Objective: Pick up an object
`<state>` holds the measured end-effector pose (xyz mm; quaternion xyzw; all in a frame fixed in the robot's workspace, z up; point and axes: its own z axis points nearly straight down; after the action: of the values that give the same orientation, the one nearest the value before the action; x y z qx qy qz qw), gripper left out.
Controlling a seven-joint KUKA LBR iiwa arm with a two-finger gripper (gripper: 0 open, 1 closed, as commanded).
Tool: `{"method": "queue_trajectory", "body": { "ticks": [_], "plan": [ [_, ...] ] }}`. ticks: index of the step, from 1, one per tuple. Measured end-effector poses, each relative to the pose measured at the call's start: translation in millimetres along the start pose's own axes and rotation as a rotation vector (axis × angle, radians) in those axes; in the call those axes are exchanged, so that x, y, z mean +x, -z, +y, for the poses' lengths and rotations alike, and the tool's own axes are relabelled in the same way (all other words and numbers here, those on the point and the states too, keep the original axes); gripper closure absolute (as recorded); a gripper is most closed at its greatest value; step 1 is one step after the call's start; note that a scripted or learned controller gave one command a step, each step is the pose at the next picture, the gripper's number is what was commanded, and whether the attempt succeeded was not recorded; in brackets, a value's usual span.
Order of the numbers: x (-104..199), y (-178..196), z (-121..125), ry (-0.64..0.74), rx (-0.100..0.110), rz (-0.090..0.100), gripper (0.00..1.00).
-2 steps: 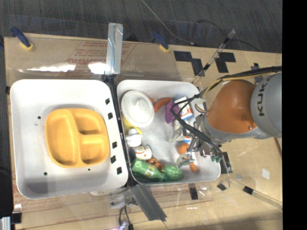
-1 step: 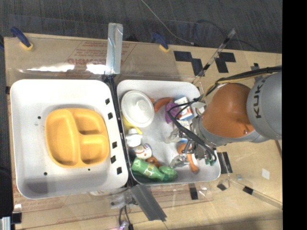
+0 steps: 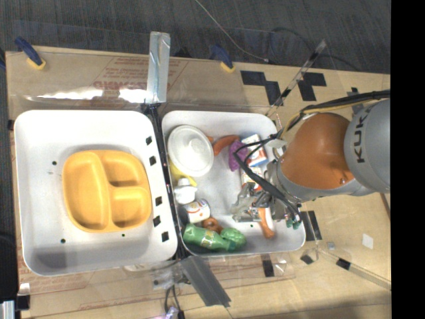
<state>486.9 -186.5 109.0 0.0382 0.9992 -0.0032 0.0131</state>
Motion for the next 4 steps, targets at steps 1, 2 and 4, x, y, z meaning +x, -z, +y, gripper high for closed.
{"method": "queue_trajectory", "body": {
  "ticks": [1,2,4],
  "plan": [
    [-49.7,157.4,-6.9,-0.160,0.000,0.014,1.00],
    [-94.1,92.7,27.6,0.015,-0.007,0.029,1.00],
    [-157.6,140.0,30.3,-0.329,0.001,0.018,1.00]
  ]
}}
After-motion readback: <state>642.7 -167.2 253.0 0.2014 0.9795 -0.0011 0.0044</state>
